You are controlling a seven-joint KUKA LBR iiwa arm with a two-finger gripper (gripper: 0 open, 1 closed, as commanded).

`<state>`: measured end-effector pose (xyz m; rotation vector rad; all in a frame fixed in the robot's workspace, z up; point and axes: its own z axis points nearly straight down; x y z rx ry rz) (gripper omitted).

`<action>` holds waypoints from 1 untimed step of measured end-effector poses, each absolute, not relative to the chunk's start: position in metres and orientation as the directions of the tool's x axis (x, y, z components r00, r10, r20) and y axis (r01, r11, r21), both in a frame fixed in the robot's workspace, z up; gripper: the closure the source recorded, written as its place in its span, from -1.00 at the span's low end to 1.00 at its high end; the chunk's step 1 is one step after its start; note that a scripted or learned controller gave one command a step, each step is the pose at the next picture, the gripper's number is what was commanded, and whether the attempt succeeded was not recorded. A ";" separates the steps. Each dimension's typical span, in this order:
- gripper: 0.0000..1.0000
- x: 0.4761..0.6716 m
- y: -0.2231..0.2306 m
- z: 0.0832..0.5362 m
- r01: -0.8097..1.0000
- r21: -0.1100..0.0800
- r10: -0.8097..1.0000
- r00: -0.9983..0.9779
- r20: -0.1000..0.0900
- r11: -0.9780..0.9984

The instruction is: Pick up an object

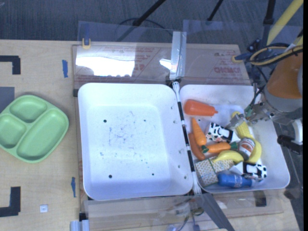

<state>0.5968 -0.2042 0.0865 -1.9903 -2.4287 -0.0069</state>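
Observation:
The right bin (276,141) holds a pile of toy food. An orange carrot (199,108) lies at the back, with two more orange pieces (197,134) along the left wall. A black-and-white cow toy (219,132) sits mid-bin beside a yellow corn cob (243,128). Toward the front are a small can (246,146), two bananas (229,156), a blue bottle (233,180) and a second cow toy (254,170). My gripper (243,119) hangs low over the bin's right half, just above the corn cob.
The left bin (96,97) stands beside the right one, sharing a middle wall. A green divided plate (31,126) rests on the bench at far left. Clear plastic panels (144,57) rise behind both bins. The arm's orange band (287,76) fills the right side.

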 end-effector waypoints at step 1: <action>1.00 0.598 -0.207 0.098 0.981 0.007 0.981 -0.193 -0.002 0.193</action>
